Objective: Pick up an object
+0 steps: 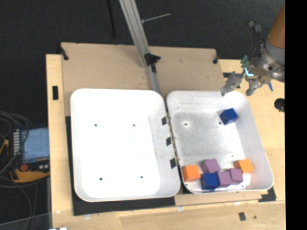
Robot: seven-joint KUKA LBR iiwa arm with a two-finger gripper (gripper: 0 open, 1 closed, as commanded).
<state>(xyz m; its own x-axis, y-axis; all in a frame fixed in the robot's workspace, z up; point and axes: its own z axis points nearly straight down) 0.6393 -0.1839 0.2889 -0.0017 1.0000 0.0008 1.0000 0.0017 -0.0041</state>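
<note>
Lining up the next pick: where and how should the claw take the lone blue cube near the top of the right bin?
Take the blue cube from straight above, across two opposite flat sides. It sits alone on the right bin floor, rotated against the walls, so turn the claw to match. All sides look free; the bin wall is nearest on its upper right.

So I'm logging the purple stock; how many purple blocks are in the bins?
3, all in the right bin near its front edge: one beside the orange block, two further right. Others might hide behind neighbours.

Even bright overhead light, slightly soft focus.
</note>
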